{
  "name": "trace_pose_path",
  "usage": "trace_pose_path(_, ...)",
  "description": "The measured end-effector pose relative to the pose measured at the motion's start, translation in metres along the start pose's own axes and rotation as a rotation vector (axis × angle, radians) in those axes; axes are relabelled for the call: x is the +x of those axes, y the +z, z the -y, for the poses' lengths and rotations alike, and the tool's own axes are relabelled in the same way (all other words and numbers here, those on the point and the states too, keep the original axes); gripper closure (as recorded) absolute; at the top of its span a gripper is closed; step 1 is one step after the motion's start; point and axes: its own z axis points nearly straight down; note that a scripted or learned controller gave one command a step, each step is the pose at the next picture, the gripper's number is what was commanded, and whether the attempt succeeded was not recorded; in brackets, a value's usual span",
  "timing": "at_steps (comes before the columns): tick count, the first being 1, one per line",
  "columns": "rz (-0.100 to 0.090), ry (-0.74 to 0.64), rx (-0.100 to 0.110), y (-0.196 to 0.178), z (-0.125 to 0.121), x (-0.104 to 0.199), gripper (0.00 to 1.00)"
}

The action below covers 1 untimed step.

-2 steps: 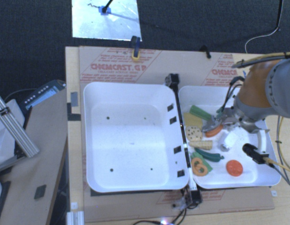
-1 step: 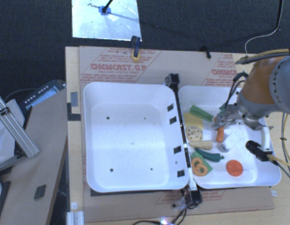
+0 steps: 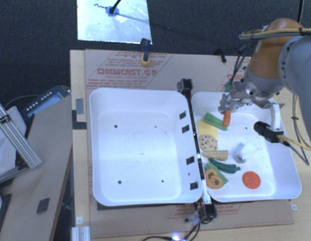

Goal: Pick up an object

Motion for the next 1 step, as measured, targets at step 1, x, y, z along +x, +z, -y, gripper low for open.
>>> trace_pose_path(1, 0.000, -0.003, 0.008, -0.0182, 0.0059, 0.1002, 1.00)
